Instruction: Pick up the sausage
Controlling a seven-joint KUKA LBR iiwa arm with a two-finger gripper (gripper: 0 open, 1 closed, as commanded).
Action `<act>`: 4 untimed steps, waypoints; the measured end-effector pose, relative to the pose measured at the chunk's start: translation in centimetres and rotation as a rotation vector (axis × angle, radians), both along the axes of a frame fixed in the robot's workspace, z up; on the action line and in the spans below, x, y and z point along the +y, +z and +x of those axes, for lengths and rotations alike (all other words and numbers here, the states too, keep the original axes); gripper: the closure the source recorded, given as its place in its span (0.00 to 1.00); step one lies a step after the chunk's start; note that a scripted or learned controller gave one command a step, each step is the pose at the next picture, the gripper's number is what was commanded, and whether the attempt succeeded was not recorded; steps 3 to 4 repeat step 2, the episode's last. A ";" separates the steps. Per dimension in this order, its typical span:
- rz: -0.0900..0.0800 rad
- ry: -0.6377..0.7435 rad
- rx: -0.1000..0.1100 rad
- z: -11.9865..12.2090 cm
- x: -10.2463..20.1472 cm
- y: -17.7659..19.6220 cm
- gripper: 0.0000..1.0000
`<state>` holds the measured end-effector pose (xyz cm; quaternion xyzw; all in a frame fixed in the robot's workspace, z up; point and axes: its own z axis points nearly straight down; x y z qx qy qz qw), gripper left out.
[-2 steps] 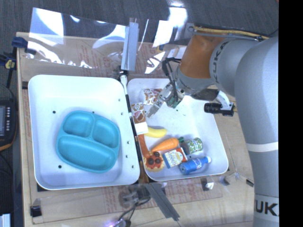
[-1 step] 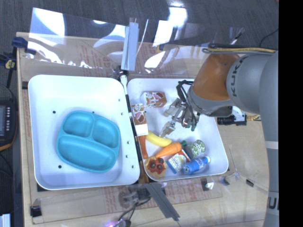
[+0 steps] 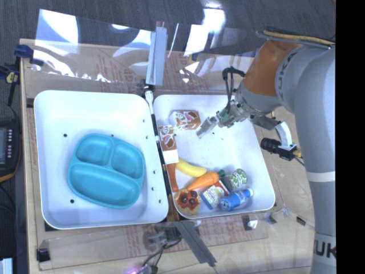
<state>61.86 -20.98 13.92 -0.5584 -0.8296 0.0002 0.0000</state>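
The gripper (image 3: 208, 126) is hanging over the right bin (image 3: 259, 170), near its far wall; I cannot tell its state. The sausage (image 3: 169, 147) is lying along this bin's left wall, beside the banana (image 3: 190, 168). A blue tray (image 3: 106, 169) is sitting in the left bin (image 3: 51, 113)

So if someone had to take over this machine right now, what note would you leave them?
Gripper: low over the upper part of the right bin, just right of a brown-and-white pack; nothing seen in it.
Sausage: most likely the brown strip lying along that bin's left wall, above the banana and the carrot.
Done: nothing picked up yet.
Left: move the gripper left to the strip, grasp it, lift it.
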 end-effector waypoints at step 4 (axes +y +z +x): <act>-0.002 0.258 -0.004 4.1 2.0 -4.2 0.00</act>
